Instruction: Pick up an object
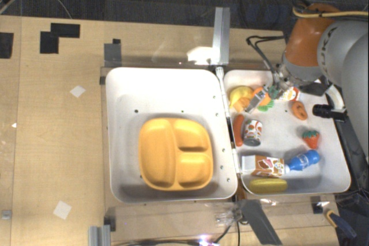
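Note:
My gripper (260, 98) is down in the back left part of the right bin (340, 178), reaching in from the grey arm with the orange band (305, 43). It sits right over a small orange and green toy (266, 104), close beside a yellow fruit (239, 95). Whether the toy is in its grip is hidden by the gripper body. Near it lie a small printed can (252, 131) and a red-orange piece (238, 129) along the bin's left wall.
The right bin also holds an orange piece (298, 110), a strawberry (311, 138), a blue bottle (304, 161), a printed box (267, 166) and a yellow oblong item (268, 185). A yellow divided plate (175, 154) lies in the left bin (124, 95).

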